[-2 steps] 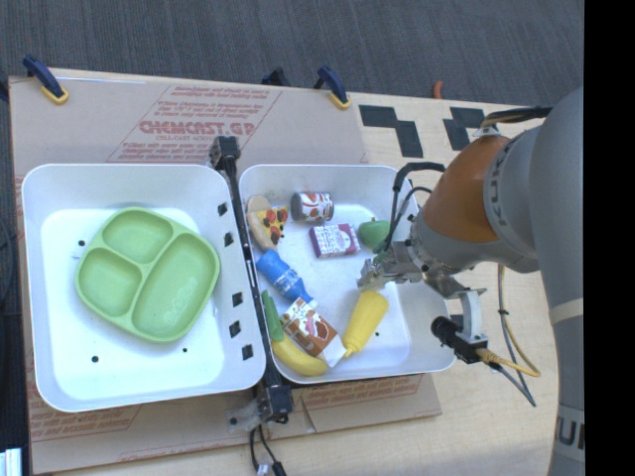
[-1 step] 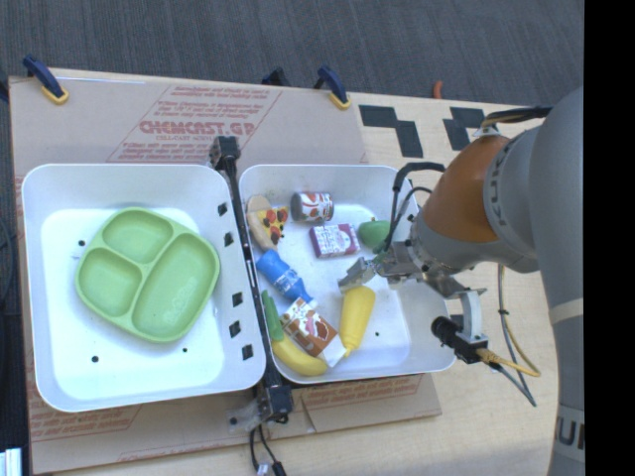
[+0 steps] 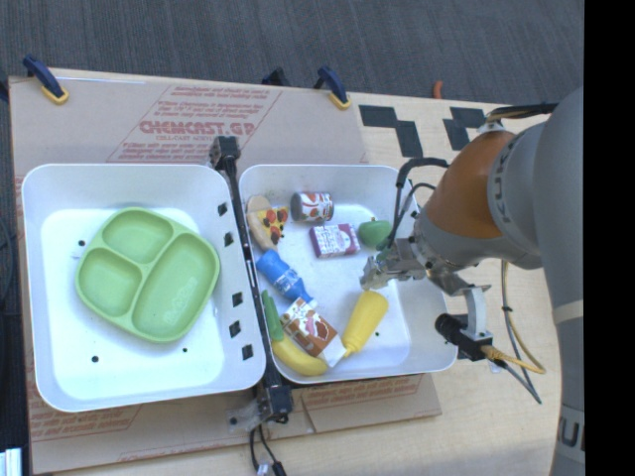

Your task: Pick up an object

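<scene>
1. Dark grey carpet lies at the far side of the scene, beyond a bench covered with a cardboard sheet (image 3: 198, 117) printed in red letters and held by blue and yellow clamps (image 3: 45, 77) at its far edge.
2. Two shallow white bins sit side by side on the cardboard: the left bin (image 3: 40, 266) and the right bin (image 3: 417, 350), their inner walls touching along a black clip strip.
3. A green divided plate (image 3: 149, 274) with three compartments rests in the middle of the left bin.
4. The right bin holds a cluster of small objects: a small can (image 3: 312, 206) at the far side, a maroon box (image 3: 333, 239) just near of it, and a green round object (image 3: 374, 232) to the right of the box.
5. A pizza-slice toy (image 3: 266, 224) lies against the bin's left wall, with a blue bottle (image 3: 282, 274) just near of it.
6. At the near side, a yellow bottle (image 3: 363, 321) lies tilted, beside a printed carton (image 3: 310, 327) that rests over a banana (image 3: 298, 360).
7. The grey arm (image 3: 516, 196) with its orange band reaches in from the right.
8. The gripper (image 3: 382, 274) hangs low over the right part of the right bin, between the green round object and the top of the yellow bottle.
9. Whether its fingers stand wide or narrow cannot be told, and nothing is seen held.
</scene>
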You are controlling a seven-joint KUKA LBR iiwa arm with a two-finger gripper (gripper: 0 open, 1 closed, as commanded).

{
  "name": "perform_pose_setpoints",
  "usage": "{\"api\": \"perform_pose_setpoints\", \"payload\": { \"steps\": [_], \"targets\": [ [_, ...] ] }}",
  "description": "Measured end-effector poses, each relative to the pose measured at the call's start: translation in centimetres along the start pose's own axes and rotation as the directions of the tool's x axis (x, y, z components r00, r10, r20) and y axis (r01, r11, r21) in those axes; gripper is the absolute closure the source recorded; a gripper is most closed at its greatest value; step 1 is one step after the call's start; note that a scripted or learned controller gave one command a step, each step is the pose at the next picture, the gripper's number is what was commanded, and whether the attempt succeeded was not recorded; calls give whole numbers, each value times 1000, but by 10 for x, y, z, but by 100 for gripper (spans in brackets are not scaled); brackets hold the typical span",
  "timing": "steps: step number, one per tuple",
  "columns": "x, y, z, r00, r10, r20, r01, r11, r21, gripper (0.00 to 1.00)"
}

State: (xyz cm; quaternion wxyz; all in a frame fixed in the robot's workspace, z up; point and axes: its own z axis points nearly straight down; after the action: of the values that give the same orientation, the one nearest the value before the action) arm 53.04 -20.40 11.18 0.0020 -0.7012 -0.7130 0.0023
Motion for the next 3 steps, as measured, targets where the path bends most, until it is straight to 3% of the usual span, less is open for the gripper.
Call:
{"api": "perform_pose_setpoints", "payload": {
  "steps": [1,2,3],
  "targets": [
    [0,0,0,1000,-1,0,1,1000,0,0],
    [0,0,-10,1000,-4,1,4,1000,0,100],
    [0,0,-10,1000,-5,1,5,1000,1,0]
  ]
}}
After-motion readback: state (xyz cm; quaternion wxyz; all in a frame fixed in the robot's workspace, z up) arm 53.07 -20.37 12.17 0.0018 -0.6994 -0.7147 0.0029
